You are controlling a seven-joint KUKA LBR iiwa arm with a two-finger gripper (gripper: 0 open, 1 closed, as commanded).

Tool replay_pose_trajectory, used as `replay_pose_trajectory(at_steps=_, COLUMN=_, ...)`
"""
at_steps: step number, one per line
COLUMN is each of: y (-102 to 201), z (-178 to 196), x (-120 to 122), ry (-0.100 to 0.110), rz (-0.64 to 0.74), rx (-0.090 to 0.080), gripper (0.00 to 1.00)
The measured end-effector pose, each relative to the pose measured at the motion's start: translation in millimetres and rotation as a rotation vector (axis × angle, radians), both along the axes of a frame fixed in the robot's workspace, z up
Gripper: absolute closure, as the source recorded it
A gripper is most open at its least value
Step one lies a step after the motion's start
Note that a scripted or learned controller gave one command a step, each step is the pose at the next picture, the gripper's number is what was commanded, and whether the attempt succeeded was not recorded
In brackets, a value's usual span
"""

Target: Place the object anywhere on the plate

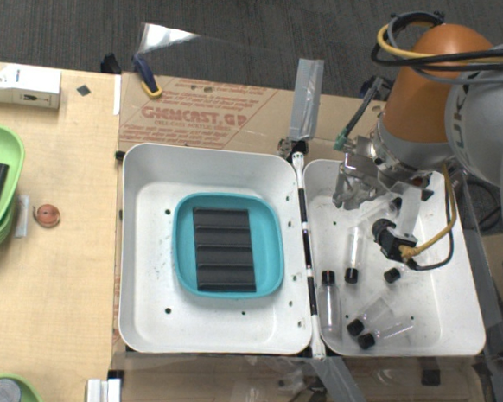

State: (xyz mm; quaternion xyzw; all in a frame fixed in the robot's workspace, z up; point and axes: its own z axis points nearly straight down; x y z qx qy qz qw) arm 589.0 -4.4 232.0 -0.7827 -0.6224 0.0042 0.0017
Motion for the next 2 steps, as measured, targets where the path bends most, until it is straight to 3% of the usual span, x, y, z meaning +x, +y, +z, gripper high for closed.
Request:
replay_pose_trajectory(at_steps=1, y=43.0, z=-42.2, x=-18.2, ry=-0.003, rz=0.052, rx=0.002, gripper=1.0)
replay_pose_trajectory(at_steps=2, y=42.6, z=-42.0, x=-18.1, ry=-0.004, rz=0.051, rx=0.002, gripper=0.0)
